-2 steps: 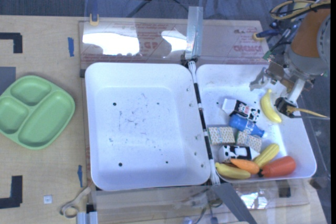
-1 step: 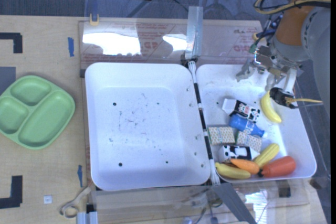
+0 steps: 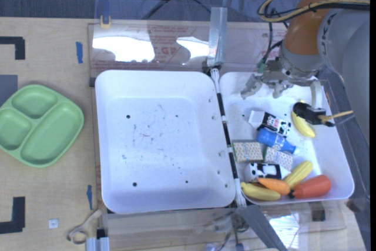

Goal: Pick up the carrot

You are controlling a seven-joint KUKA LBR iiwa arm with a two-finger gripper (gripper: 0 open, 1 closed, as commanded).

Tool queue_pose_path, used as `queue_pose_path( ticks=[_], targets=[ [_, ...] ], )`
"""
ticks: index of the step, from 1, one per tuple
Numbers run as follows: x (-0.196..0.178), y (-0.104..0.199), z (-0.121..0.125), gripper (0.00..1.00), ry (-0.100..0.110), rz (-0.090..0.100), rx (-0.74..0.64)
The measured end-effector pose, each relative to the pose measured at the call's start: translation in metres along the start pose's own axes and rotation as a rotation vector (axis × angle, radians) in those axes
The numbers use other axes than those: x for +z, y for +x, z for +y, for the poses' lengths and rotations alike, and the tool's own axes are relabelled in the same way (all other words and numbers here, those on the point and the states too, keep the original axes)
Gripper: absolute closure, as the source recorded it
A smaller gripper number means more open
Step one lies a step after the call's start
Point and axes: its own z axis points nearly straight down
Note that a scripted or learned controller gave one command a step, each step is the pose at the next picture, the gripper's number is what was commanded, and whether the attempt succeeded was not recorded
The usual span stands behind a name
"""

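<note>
The carrot (image 3: 274,185), small and orange, lies at the near edge of the right bin (image 3: 343,170). It rests between a yellow banana (image 3: 259,191) and a larger red-orange vegetable (image 3: 312,186). My gripper (image 3: 264,88) hangs over the far left part of the same bin, well away from the carrot. Its fingers are spread open with nothing between them.
The right bin also holds a blue can (image 3: 275,139), two cow-patterned items (image 3: 274,123) (image 3: 264,170), patterned packets (image 3: 249,151), and more bananas (image 3: 303,126) (image 3: 298,173). The left bin (image 3: 158,138) stands beside it. A green divided plate (image 3: 38,124) sits at the far left.
</note>
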Motion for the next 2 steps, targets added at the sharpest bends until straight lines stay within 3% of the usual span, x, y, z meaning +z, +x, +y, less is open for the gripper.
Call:
queue_pose_path(
  ticks=[2],
  targets=[
    [0.0,-0.0001,0.0,0.0,0.0,0.0,0.0]
  ],
)
